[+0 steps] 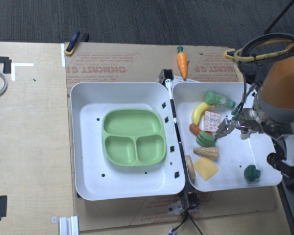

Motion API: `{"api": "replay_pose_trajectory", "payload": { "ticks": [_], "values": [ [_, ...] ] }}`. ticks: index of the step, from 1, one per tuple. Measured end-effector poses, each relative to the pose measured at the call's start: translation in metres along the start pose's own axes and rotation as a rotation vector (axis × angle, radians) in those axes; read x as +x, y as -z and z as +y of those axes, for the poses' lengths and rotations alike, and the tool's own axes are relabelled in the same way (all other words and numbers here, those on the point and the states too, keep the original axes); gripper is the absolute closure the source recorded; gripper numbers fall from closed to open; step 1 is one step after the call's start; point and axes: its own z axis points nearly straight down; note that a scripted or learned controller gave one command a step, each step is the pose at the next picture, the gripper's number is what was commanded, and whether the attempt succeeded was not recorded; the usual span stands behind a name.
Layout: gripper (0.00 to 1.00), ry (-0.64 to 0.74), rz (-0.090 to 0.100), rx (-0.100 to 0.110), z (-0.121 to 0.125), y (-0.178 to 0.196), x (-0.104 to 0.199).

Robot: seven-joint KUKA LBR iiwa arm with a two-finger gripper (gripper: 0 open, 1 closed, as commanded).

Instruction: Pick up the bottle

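Note:
The bottle [217, 100] is green with a pale neck and lies on its side near the back of the right bin [264, 153]. My gripper [224, 128] hangs low over the middle of that bin, just right of a red-and-white packet [211, 120]. It is a little in front of the bottle and apart from it. The grey wrist and orange band rise behind it at the right edge.
Beside the bottle lie a banana [199, 113], a red piece [194, 129], a green leafy toy [205, 139], a cone [207, 152], a cheese wedge [206, 168] and a small green toy [252, 173]. The left bin [83, 146] holds a green divided plate [134, 137]. A carrot [181, 61] lies on the cardboard behind.

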Motion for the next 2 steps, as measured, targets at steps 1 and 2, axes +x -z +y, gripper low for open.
{"api": "replay_pose_trajectory", "payload": {
  "ticks": [1,2],
  "values": [
    [1.00,-0.001,-0.001,0.000,0.000,0.009,0.000],
    [1.00,-0.061,0.000,0.001,-0.016,0.006,0.016]
  ]
}}
